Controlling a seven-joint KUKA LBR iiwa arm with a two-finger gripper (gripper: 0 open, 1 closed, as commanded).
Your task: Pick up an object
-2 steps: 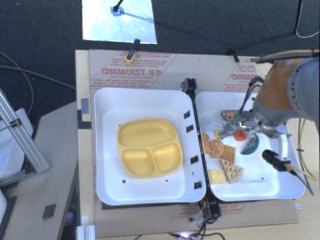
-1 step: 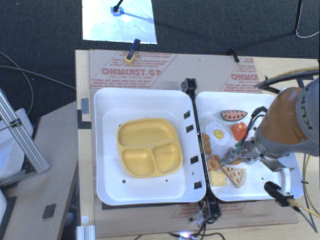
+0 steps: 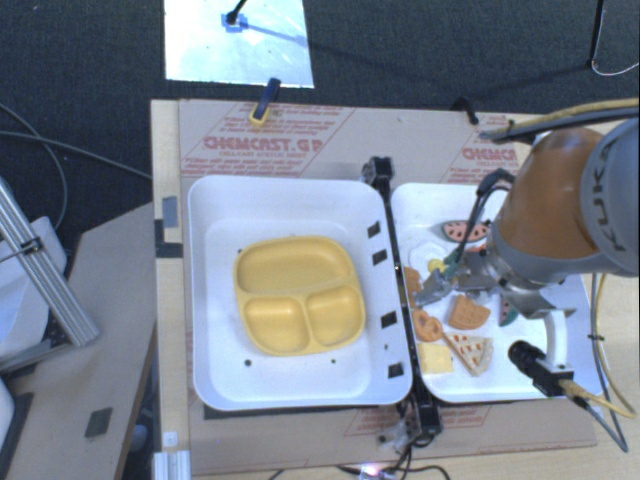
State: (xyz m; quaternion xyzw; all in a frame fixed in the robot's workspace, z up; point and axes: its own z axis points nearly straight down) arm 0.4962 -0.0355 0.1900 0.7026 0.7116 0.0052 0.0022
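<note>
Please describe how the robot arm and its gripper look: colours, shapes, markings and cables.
The arm is rounded, with a large orange band and grey casing that bears dark KUKA lettering at its right. The gripper is a small metallic grey assembly. Thin dark cables run along the arm's wrist.

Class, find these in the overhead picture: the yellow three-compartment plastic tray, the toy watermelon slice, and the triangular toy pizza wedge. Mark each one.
Yellow three-compartment plastic tray [image 3: 296,266]: camera view, on the floor of its large upper compartment.
Toy watermelon slice [image 3: 462,232]: camera view, on its red flesh.
Triangular toy pizza wedge [image 3: 470,350]: camera view, on its top face.
</note>
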